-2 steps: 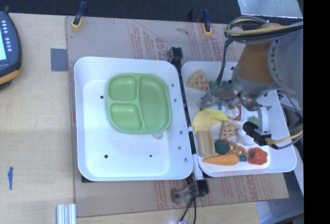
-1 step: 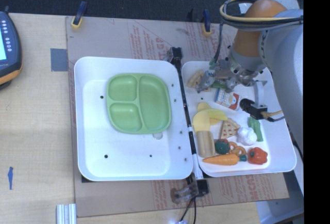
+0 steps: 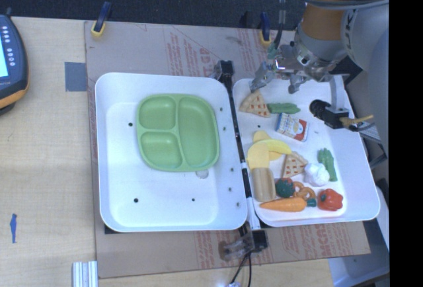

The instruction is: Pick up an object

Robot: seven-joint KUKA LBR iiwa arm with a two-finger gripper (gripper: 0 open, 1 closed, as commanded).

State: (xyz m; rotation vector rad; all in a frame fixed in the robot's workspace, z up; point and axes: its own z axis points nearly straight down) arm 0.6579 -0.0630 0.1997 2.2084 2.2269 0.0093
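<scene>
Nearest to us, along the front of the right bin [image 3: 370, 203], we see the toy food lying untouched: a carrot [image 3: 287, 205] at the front rim, a red pepper [image 3: 330, 199] beside it, a tan cylinder [image 3: 262, 184] standing just left of the carrot, and a white garlic bulb [image 3: 316, 174] a little behind. Further in, a yellow banana [image 3: 266, 150] and a waffle-like wedge [image 3: 293, 164] sit near the middle, then a small white carton [image 3: 291, 125], a green pod [image 3: 283, 108] and a pizza slice [image 3: 254, 104] toward the back. In the left bin [image 3: 115, 147] a green divided plate [image 3: 178, 131] lies alone. At the far end, the gripper [image 3: 278, 77] hangs above the back edge of the right bin, its two fingers spread apart with nothing between them, just behind the pizza slice and pod. We judge the task barely begun: nothing is lifted, and the descent, the closing on one item and the raise all remain.
</scene>
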